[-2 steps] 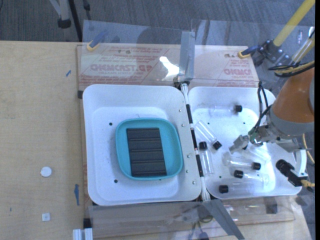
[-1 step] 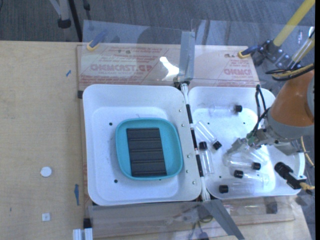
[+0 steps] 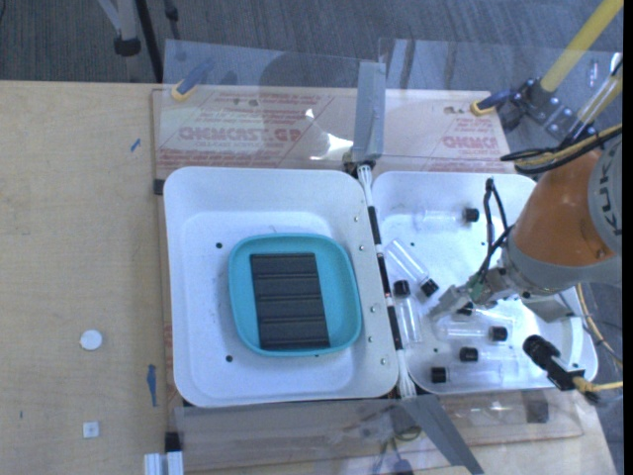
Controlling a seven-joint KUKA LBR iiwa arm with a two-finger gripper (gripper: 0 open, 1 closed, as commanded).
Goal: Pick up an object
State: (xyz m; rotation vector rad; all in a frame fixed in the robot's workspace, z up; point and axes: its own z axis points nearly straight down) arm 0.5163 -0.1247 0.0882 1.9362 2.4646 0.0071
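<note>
The wooden bench [image 3: 69,226] is the largest thing here, pale and bare on the left apart from a small white disc [image 3: 91,340] lying well away from the bins. At the back, clear plastic sheets [image 3: 257,117] with red printing stand behind both bins.

The left bin [image 3: 193,206] is white and shallow. In its middle sits a teal dish [image 3: 242,265] with rounded corners, and a dark ribbed block [image 3: 288,301] lies inside that dish.

The right bin [image 3: 435,191] touches the left one along a shared edge. The arm [image 3: 564,226] comes in from the right above it, its orange band covering the bin's right part, with dark cables looping near the wrist.

The gripper [image 3: 447,305] hangs low over the middle of the right bin, pointing left. How its jaws stand cannot be told; the tip is too small and blurred against the white floor.

Scattered on the floor of the right bin are clear plastic tubes with black caps. One tube [image 3: 404,261] lies tilted near the bin's left wall, another tube [image 3: 440,216] lies near the back, and a third tube [image 3: 465,356] lies towards the front, just below the gripper. Loose black caps [image 3: 402,288] sit among them, near the gripper tip. Whether any tube touches the gripper cannot be told.
</note>
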